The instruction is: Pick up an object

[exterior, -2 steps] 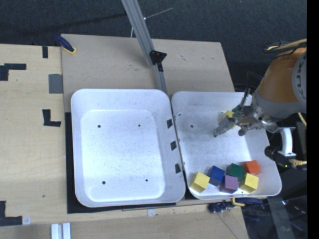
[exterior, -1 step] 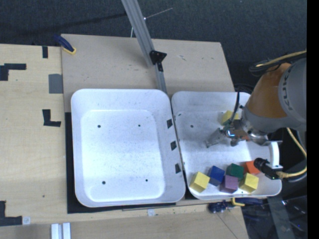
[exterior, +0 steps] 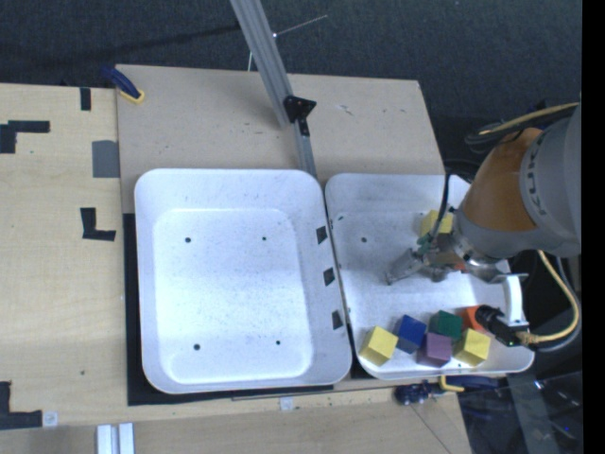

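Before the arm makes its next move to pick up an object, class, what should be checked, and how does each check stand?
1. Objects within the right bin: ok; yellow block, blue block, purple block and green block lie near its front edge.
2. Gripper low inside that bin: ok.
3. Gripper over a block: not ok; it points at bare floor.
4. Anything held: cannot tell.
5. Blocks spaced for grasping: not ok; they crowd together.

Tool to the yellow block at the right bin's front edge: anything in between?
Bare bin floor. In the camera view the tool sits mid right bin; the yellow block lies nearer the front rim, with white floor between them.
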Robot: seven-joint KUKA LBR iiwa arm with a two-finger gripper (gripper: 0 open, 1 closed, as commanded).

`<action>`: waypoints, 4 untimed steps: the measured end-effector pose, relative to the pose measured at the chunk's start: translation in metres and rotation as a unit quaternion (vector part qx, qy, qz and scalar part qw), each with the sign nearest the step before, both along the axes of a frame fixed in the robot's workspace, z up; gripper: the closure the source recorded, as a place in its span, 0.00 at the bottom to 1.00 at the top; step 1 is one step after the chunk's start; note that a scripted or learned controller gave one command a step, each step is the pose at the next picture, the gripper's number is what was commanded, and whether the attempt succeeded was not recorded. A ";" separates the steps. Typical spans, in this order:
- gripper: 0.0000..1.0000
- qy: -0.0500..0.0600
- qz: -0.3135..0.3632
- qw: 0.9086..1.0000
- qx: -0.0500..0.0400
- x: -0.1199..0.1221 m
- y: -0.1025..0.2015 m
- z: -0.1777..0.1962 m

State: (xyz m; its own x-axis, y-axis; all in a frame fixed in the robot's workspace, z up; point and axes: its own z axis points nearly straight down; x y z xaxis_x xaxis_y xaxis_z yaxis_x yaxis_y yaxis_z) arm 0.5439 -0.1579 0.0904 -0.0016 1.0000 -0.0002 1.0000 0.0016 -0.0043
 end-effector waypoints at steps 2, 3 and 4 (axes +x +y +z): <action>1.00 -0.004 -0.001 1.000 -0.001 0.005 -0.009 0.060; 1.00 -0.004 0.000 1.000 -0.001 0.007 -0.009 0.113; 1.00 -0.002 0.003 1.000 0.001 0.012 0.047 0.118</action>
